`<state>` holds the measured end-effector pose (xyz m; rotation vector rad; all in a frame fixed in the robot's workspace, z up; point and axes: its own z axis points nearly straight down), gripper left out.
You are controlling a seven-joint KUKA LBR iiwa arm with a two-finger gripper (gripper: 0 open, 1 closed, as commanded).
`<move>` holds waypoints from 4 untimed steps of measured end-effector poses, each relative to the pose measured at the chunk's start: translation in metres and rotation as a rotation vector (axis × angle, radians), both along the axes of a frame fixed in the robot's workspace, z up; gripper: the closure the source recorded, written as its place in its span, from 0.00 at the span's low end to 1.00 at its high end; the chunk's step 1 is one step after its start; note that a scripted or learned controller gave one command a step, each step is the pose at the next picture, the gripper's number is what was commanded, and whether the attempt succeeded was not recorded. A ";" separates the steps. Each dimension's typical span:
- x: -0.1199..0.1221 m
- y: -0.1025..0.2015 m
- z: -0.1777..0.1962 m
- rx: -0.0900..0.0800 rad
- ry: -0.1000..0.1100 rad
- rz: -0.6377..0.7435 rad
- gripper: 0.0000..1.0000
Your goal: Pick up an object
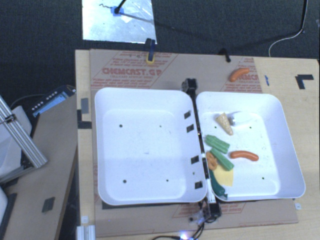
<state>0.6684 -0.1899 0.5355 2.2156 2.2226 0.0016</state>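
Objs in right bin: 2 green, 1 sausage (another outside).

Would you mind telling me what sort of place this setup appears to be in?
Probably a robotics lab bench for grasping trials: two shallow white bins clipped side by side on a board, toy food such as a sausage in the right bin, and cables across dark carpet.

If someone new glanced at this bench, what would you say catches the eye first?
Probably the cluster of toy food in the right bin: an orange sausage, green pieces and a yellow slice crowded toward its left wall, beside a pale cone. Next, a second orange sausage lying outside the bins on the bench behind them, and the shiny sheet on the dark floor at the top left.
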 end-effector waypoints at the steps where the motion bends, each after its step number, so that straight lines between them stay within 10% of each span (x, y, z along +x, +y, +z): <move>1: 0.000 0.017 0.000 0.001 0.000 0.001 1.00; 4: 0.000 0.058 0.000 0.000 0.000 0.000 1.00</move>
